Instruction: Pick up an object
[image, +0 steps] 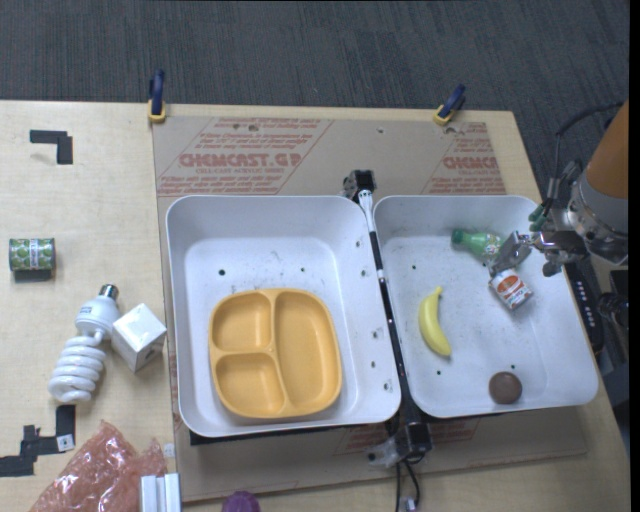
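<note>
The tool (522, 247) is hovering just above the small can (512, 290), which is lying tilted below it. I am not able to tell its grip state.

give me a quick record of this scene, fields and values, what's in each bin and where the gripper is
left bin: yellow divided plate
right bin: banana, green bottle, small can, brown ball
gripper: over right bin's upper right, above the can, beside the bottle
held: nothing seen between fingers
off the bins, left: light bulb, white cube, green can
</note>
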